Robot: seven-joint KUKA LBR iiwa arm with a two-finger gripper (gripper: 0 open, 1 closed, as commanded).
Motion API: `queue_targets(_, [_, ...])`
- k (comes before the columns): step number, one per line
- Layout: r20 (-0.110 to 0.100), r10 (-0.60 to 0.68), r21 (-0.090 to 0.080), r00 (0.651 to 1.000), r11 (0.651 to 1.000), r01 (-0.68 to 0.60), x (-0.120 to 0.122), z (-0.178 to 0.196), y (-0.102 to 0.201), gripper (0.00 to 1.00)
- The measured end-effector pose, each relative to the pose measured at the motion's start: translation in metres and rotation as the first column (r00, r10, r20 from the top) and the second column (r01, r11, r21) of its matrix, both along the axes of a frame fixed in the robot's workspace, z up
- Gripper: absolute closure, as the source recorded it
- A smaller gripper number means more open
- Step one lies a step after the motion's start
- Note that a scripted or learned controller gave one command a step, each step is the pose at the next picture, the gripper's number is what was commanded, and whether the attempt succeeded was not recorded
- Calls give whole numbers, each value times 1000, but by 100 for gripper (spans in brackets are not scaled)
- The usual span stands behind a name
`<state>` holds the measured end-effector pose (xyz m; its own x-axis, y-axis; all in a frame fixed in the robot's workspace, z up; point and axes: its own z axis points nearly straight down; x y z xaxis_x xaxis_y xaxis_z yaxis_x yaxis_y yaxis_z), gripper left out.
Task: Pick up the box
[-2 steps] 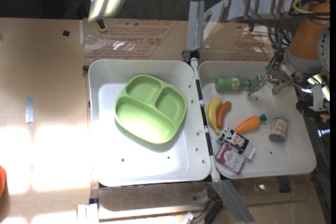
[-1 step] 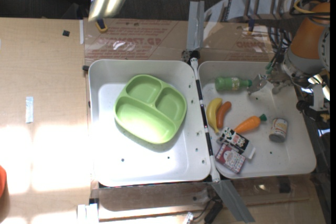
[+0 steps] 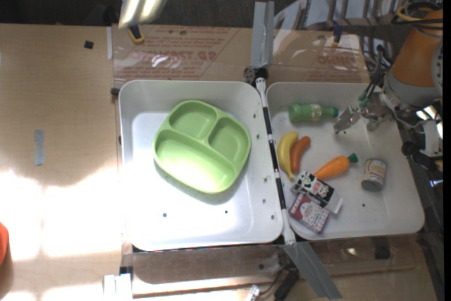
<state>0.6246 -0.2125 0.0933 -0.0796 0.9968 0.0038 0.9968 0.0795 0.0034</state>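
In the camera view, the end effector (image 3: 350, 120) hangs over the far part of the right bin (image 3: 409, 220); its opening cannot be told. The box (image 3: 311, 211) lies down-left of it, well apart, its long axis slanted.

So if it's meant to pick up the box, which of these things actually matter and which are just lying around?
Matter for the job:
- box, at the right bin's near-left edge
- tool, over the right bin's far side

Just lying about:
- small carton
- carrot
- banana
- sausage
- green bottle
- can
- green plate, left bin
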Motion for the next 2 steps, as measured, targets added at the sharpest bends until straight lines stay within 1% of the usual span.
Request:
queue_targets(1, [-1, -6, -5, 1000, 1000, 6, 7, -1, 6, 0])
queue_targets(2, [-3, -18, -5, 1000, 1000, 18, -7, 4, 2, 0])
